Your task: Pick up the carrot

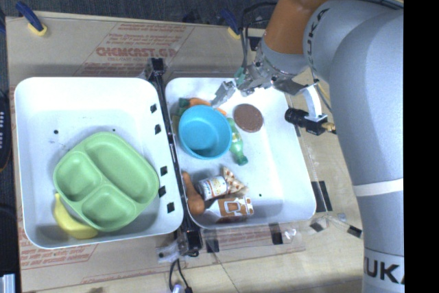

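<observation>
The carrot [198,102] is a small orange piece with a green top. It lies at the back left of the right bin [291,168], partly hidden behind the rim of a blue bowl [204,132]. My gripper [224,92] hangs just right of the carrot and slightly above it, near the bowl's far edge. It points down and to the left. Nothing shows held in it.
A brown disc [248,118] lies right of the bowl and a green bottle [237,148] leans against it. At the bin's front are an orange-brown long item [192,196], a small can [214,186] and a snack packet [235,206]. The left bin [34,99] holds a green divided plate [106,180] over a yellow object [68,223].
</observation>
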Controlling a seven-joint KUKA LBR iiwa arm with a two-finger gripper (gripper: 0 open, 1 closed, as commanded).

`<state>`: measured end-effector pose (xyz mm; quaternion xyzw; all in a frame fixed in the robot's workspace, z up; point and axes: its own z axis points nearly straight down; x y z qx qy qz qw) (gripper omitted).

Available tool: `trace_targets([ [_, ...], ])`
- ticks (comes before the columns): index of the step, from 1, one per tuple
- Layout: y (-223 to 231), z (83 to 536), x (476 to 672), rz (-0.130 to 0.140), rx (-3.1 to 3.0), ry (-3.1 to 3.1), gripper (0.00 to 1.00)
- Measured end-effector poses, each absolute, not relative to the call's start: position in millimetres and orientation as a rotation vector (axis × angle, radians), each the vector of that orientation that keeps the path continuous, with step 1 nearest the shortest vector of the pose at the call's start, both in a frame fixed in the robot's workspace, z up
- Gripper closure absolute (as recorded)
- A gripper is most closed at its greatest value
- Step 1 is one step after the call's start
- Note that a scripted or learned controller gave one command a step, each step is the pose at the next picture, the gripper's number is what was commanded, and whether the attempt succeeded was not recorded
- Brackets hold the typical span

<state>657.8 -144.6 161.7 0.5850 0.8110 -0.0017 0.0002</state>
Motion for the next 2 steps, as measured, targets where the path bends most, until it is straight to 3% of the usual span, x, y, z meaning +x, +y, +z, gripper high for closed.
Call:
trace_targets([
  [1,-181,94,658.3,-0.006,1.897,2.502,0.0],
  [2,-105,185,660.1,0.003,1.895,2.5,0.0],
])
